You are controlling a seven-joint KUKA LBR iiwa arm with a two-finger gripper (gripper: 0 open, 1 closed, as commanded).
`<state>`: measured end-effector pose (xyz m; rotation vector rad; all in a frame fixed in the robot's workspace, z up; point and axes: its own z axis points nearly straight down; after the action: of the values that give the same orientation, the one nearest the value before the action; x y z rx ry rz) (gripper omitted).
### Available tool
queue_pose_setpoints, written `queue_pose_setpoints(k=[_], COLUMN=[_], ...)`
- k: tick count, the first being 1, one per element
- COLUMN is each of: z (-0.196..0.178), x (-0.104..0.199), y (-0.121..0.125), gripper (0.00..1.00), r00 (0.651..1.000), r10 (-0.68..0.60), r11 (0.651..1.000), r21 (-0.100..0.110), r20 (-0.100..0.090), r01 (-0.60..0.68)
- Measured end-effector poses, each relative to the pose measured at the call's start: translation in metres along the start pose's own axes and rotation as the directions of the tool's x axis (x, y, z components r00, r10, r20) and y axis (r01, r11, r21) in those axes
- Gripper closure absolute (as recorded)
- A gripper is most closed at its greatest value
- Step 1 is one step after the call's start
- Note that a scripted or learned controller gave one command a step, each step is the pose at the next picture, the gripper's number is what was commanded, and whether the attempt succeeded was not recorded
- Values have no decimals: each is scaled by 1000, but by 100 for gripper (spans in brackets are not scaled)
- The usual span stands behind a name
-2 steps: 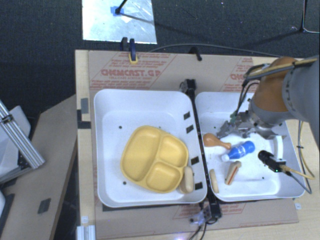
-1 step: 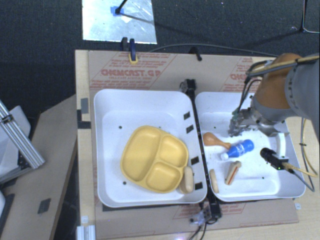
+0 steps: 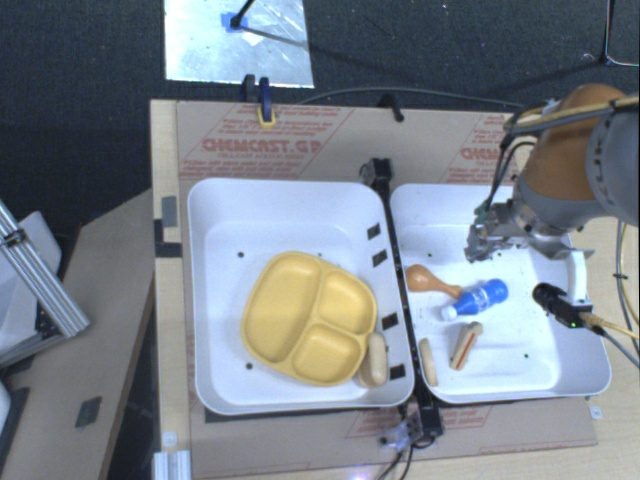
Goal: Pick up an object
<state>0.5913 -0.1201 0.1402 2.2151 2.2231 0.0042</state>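
Note:
In the right bin (image 3: 530, 376) lie a blue bottle (image 3: 478, 298) on its side, an orange-brown drumstick-shaped toy (image 3: 432, 281) to its left, a toy hot dog (image 3: 465, 345) below it, and a pale beige stick (image 3: 428, 361) by the bin's left wall. My gripper (image 3: 483, 244) hangs over the upper middle of that bin, just above and slightly right of the blue bottle, with nothing visibly in it. The grey arm with its orange band (image 3: 565, 148) reaches in from the right.
The left bin (image 3: 230, 228) holds a yellow divided plate (image 3: 305, 318) and a beige bread-like piece (image 3: 374, 359) at its lower right corner. A black divider with clips (image 3: 392, 268) runs between the bins. A metal sheet (image 3: 235, 28) lies beyond the bench.

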Motion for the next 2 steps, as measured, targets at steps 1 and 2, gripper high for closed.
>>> queue_pose_setpoints(k=[1,2], z=[-46,-94], x=[-4,-2], y=[-4,-11], gripper=[100,100], r00=[1000,1000], r10=[2,0], r11=[1000,1000], r21=[-1,-1], r20=[1,1], r01=[-2,0])
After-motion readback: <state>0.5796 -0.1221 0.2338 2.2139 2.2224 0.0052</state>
